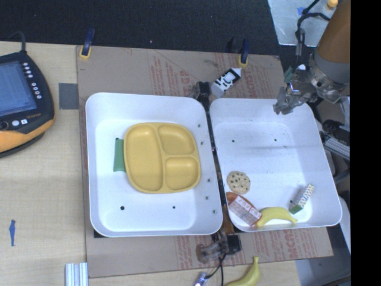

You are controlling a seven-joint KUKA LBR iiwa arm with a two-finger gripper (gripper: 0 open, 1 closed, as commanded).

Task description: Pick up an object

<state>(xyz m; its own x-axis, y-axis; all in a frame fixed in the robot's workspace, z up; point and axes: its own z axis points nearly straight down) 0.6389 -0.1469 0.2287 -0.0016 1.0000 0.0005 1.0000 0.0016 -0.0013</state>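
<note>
The likeliest things to pick lie bunched in the near part of the right white bin (271, 115): a round tan chocolate-chip cookie (238, 182), just nearer it a flat red-and-white printed packet (243, 208), a yellow plastic banana (275, 217) touching that packet against the bin's near rim, and, a little to the right, a small striped grey-and-white bar with a green end (302, 198). The trouble I foresee begins with that crowding: the banana and packet overlap in this view, so a descent aimed at one could land on both, pushing them apart or pinning the packet flat. The cookie and packet are thin and lie flush on the bin floor, which gives little to grip, and the sloped rim beside the banana may block one finger. The grey arm's gripper (288, 103) hangs over the far right corner of the same bin, well apart from all of these, so a long travel remains and any aiming error would carry through; whether the jaws are released or clenched I cannot tell, as the head reads as a dark blur here, and nothing is visibly grasped. In the left white bin (98, 159) a yellow three-compartment plastic tray (162, 157) lies over a green flat strip (119, 154); it looks too broad to grip. A second banana (247, 274) sits on the desk (41, 207) outside both bins, probably out of scope.
</note>
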